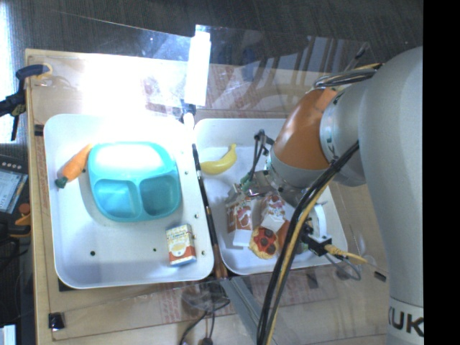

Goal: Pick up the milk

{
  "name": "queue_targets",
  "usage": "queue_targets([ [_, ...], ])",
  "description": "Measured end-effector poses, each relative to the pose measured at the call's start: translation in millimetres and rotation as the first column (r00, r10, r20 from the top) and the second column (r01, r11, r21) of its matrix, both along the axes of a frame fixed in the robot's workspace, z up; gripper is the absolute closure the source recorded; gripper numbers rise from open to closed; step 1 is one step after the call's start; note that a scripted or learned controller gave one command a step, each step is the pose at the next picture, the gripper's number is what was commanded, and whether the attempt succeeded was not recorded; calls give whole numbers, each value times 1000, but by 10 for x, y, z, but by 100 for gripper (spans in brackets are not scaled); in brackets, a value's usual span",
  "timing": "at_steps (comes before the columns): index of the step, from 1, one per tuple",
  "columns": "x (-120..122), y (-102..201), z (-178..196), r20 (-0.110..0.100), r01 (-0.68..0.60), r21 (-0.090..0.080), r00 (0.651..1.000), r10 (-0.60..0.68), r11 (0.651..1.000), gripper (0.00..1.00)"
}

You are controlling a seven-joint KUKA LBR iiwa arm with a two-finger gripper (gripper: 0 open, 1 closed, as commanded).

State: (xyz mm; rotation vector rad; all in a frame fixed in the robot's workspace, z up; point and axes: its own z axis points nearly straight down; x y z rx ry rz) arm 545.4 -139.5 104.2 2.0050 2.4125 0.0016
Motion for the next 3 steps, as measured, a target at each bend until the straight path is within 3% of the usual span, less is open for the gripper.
queue_targets([
  [1, -212, 464, 981, -8, -195, 4, 981, 195, 981, 100],
  [2, -700, 743, 858, -10, -471, 6, 882, 471, 882, 100],
  [3, -550, 848, 1470, -8, -293, 3, 956, 293, 956, 100],
])
